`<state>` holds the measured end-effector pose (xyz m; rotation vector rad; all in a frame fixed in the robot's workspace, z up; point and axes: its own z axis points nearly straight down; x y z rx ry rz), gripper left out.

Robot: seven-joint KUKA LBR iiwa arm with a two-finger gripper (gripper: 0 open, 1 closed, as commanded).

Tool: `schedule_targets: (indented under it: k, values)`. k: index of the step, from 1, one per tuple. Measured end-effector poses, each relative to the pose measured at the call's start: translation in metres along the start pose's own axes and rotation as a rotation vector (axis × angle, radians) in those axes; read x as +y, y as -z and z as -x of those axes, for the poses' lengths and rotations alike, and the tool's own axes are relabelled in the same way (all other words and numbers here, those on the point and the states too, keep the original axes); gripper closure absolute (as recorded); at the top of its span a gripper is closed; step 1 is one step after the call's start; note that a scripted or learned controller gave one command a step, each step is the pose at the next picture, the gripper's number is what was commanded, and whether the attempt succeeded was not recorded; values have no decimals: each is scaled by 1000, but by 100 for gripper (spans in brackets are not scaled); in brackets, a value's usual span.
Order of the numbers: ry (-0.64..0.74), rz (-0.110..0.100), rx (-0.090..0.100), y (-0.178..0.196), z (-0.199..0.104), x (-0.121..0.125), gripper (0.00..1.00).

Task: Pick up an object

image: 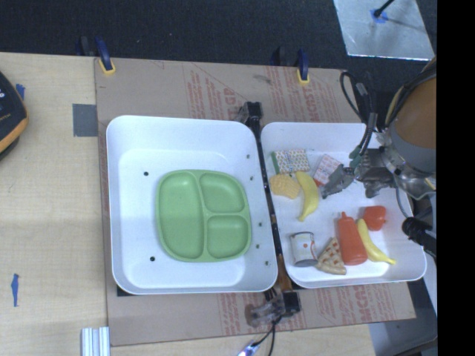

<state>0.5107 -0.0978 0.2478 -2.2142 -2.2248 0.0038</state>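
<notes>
pincer (335,184): spread open, nothing in it, hanging over right bin (415,273)
closest: banana (307,194)
left bin (122,199): green plate (202,215)

Wooden bench (44,221), dark floor (185,13).

Left bin (126,199): holds a green divided plate (202,215).
Right bin (293,133): holds two bananas (307,196) (373,245), a red bottle (350,238), a pizza slice (332,258), a small can (302,248), a cookie-like piece (284,185) and small packets (291,160).
Tool (340,180): low over the right bin, beside the upper banana.
Surface (44,221): pale wood under brown cardboard.
</notes>
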Motion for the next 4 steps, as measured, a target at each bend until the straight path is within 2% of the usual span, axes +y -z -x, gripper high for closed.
schedule_targets:
  k: [2,3,4]
  values:
    - [-1,-3,0,-156,19,62,0]
    - [2,-4,-2,-146,20,62,100]
    - [0,1,0,-55,-43,50,100]
